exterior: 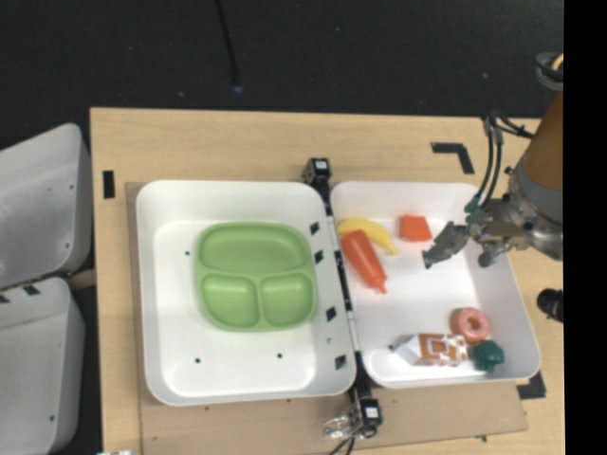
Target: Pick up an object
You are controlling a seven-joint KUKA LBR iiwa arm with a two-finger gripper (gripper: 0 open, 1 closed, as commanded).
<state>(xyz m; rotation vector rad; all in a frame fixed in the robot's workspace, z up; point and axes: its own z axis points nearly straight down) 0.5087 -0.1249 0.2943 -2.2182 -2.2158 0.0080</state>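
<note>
Approach step — the gripper (457,245) hovers open and empty over the right bin (517,297); next it must descend on an object.

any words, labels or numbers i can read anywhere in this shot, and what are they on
No text reads clearly.
The carton lying at the near edge of the right bin: orange-brown print on white, too blurred to read.
The green divided plate, carrot, banana, orange block, pink donut and dark green piece: no markings visible.
</note>
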